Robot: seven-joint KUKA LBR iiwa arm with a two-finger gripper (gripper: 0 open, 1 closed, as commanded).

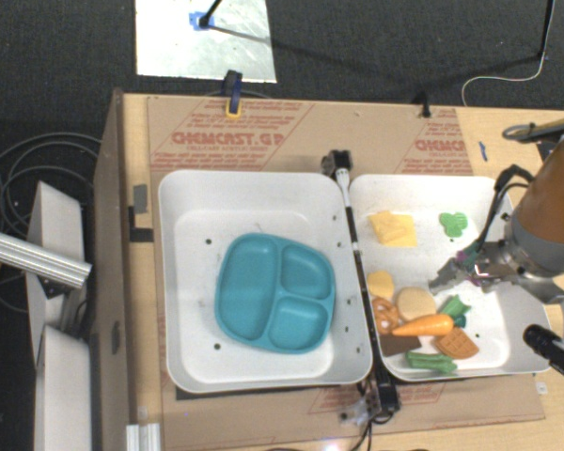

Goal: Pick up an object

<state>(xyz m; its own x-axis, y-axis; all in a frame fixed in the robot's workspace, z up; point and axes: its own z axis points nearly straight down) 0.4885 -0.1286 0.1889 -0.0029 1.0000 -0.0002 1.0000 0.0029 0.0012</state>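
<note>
The right bin (423,182) holds several toy foods. A yellow cheese slice (394,227) and a small green piece (453,222) lie at its back. Toward the front are a pale round cookie (415,302), an orange carrot (421,326), a pretzel (384,315), a brown cracker (459,346) and a green bean pod (430,363). My gripper (465,269) hangs low over the right half of this bin. It is just behind the cookie and a green-stemmed piece (454,307). Nothing shows held in it.
The left bin (188,252) contains a teal divided plate (274,292). A clamp (338,164) sits at the back where the two bins meet. The arm's grey body (550,224) overhangs the right bin's right edge. Cardboard (263,134) lies under both bins.
</note>
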